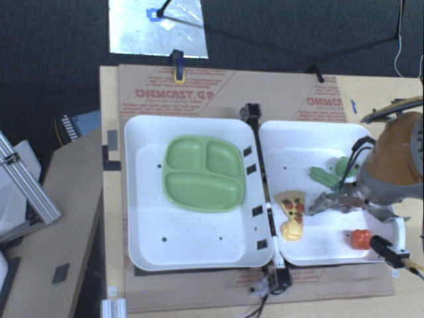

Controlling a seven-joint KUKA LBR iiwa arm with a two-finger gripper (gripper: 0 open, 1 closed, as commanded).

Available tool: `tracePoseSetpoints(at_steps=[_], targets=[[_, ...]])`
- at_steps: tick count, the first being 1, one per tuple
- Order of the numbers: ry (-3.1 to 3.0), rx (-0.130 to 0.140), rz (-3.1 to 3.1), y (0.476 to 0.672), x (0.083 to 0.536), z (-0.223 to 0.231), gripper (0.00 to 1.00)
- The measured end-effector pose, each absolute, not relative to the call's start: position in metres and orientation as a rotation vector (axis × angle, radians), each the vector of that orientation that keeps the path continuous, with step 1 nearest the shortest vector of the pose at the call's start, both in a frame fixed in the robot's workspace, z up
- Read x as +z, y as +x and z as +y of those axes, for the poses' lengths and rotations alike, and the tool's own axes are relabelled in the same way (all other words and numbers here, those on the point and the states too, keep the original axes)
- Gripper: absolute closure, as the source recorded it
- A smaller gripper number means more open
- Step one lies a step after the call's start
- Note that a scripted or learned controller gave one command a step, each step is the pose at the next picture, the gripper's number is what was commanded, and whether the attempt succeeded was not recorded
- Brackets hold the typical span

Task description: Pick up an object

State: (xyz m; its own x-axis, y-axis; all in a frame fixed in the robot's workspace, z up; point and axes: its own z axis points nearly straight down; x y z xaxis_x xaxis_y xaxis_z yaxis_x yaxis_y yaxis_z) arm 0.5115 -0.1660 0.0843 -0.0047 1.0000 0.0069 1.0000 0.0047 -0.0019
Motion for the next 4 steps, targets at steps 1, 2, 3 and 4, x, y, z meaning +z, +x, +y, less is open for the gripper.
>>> tracePoseSetpoints(at_steps=[1, 2, 3, 4], targets=[[-2.217, -0.005, -2.226, 0.512, 0.095, -0.168, 1.00], [-2.221, -0.006, -2.231, 0.523, 0.146, -0.163, 1.00], [-2.222, -0.005, -2.230, 0.523, 0.190, -0.165, 1.00], [-2.220, -0.005, -2.231, 0.524, 0.226, -0.166, 1.00]])
